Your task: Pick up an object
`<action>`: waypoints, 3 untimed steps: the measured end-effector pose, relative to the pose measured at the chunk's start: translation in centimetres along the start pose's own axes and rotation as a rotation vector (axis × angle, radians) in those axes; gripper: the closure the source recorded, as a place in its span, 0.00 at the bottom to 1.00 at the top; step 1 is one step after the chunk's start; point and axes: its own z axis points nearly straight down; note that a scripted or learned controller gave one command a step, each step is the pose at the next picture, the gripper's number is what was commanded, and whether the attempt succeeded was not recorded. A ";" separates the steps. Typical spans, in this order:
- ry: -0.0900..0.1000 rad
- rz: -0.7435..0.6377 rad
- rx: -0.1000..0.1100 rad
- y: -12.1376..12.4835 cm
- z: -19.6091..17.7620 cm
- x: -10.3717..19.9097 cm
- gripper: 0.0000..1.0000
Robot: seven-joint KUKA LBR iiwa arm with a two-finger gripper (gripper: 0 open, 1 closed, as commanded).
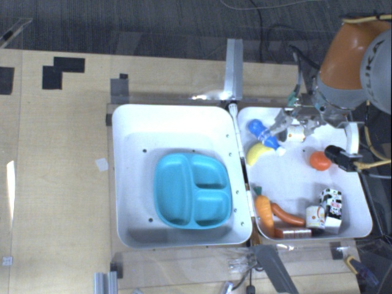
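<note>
The blue plastic toy (pixel 262 133) lies at the upper left of the right-hand white bin (pixel 361 216), above a yellow lemon-shaped toy (pixel 255 154). The pincer (pixel 293 126) hovers just right of it, fingers spread, gripping nothing.

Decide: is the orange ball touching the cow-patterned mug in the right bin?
Apart. The camera view shows bare white bin floor between the orange ball and the cow-patterned mug.

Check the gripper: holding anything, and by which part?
Cannot tell. The gripper sits low in the right bin, right beside the blue object and yellow object, but no grasp is visible.
</note>
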 end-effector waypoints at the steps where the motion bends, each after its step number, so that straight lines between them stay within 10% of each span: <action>1: -0.007 0.035 -0.041 5.1 8.2 0.4 0.00; 3: -0.010 0.083 -0.055 4.7 8.9 0.3 0.00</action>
